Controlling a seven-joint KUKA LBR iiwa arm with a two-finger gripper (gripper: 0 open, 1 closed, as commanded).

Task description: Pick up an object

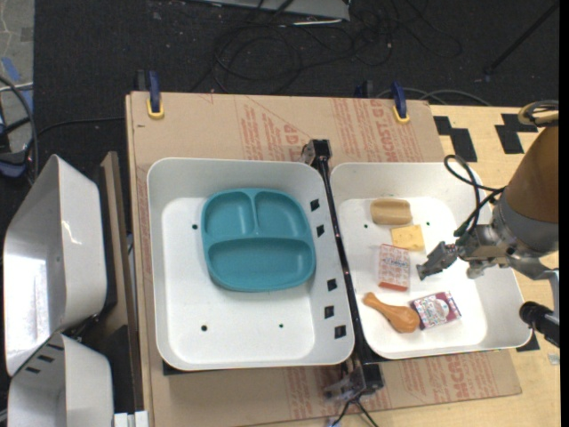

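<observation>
The right bin [462, 194] holds several food items: a tan bread roll [390, 211], a yellow cheese slice [409, 237], a red-and-white packet [394, 266], a brown drumstick [392, 312] and a purple-and-white packet [435, 310]. My gripper [436, 261] hangs low over the right bin, just right of the red-and-white packet and above the purple-and-white packet. Nothing shows between its dark fingers. The grey arm with its orange band [542, 181] comes in from the right.
The left bin [178, 238] holds a teal divided plate [258, 238]. A black divider [333, 256] runs between the bins. Both bins rest on a cardboard sheet [267, 123]. White tubs [53, 256] stand off the bench at the left.
</observation>
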